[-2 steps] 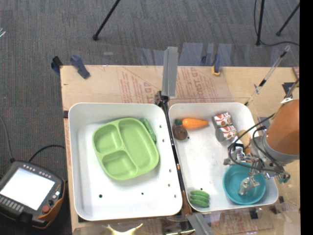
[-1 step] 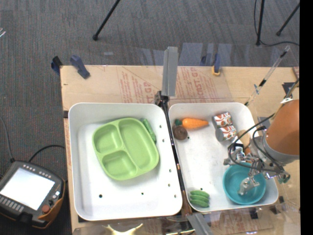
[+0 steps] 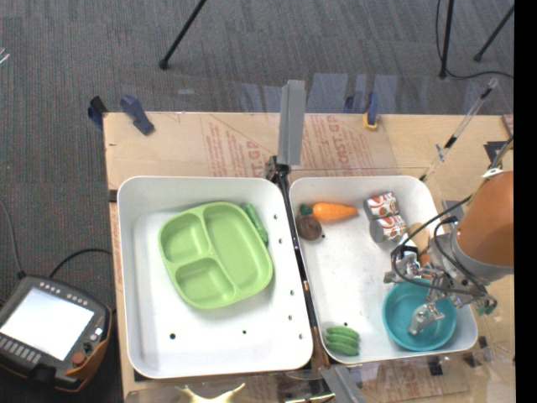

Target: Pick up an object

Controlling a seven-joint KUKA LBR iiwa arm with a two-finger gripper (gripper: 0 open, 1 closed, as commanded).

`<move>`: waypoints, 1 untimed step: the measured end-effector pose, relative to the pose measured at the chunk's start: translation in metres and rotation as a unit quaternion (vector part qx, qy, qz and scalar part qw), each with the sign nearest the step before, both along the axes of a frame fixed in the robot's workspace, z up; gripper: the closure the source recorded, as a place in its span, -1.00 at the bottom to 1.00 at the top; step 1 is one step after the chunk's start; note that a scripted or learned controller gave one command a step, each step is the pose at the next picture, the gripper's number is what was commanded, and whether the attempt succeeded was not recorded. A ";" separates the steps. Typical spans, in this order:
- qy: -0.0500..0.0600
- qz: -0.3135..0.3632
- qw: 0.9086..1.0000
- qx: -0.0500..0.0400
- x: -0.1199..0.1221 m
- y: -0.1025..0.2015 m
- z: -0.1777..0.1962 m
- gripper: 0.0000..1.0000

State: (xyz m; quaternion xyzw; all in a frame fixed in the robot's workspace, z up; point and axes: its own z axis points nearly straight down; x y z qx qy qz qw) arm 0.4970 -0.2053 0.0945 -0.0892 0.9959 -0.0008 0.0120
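Tray (image 3: pixel 216 254) in left bin (image 3: pixel 138 225)

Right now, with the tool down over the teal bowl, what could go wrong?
1. The tool sits inside the teal bowl, which lies in the right bin's near corner; lifting may drag the bowl against the bin wall.
2. Nothing shows between its fingers, so this try may come up empty.
3. The cans lie near the arm's path.
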 end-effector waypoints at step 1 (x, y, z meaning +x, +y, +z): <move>-0.005 -0.001 1.000 -0.001 -0.004 0.004 0.001 -1.00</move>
